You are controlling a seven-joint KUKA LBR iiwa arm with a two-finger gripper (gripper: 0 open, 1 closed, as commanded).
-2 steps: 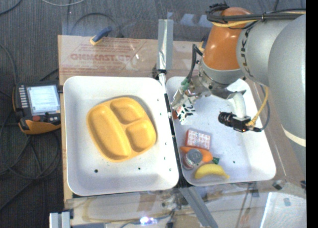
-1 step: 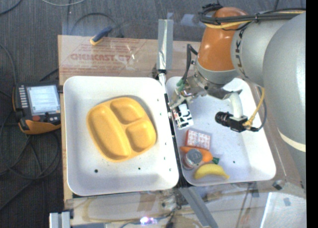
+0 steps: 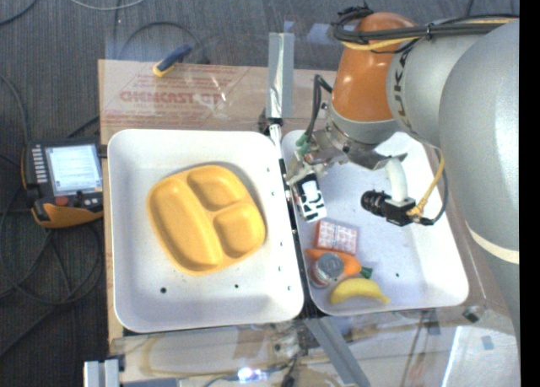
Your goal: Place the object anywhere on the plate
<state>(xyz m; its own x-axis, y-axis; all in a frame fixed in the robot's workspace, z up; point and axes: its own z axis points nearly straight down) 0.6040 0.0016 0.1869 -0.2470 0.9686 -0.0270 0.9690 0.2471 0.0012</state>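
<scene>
Handheld screen unit (image 3: 63, 176): on the floor at the far left, just beside the bench, with an orange underside and dark cables trailing off it.
Bench (image 3: 169, 99): a brown board with faded red lettering; a small blue and yellow tool (image 3: 171, 60) lies near its back edge.
Left bin (image 3: 126, 292): white and shallow, carrying the plate.
Plate (image 3: 208, 216): yellow, with three compartments, lying near the middle of the left bin with nothing on it.
Right bin (image 3: 422, 276): white, touching the left bin along their shared rims.
Claw (image 3: 308, 196): low over the near-left part of the right bin, close to the shared rim; whether it is wide or narrow cannot be told, since the wrist hides it.
Packet (image 3: 336, 236): pink and white, flat in the right bin, just in front of the claw.
Carrot (image 3: 337, 258): orange, touching a round grey tin (image 3: 327, 270).
Banana (image 3: 357, 293): yellow, at the front rim of the right bin, well apart from the plate.
Arm (image 3: 472, 99): grey with an orange band (image 3: 371, 73), entering from the right.
</scene>
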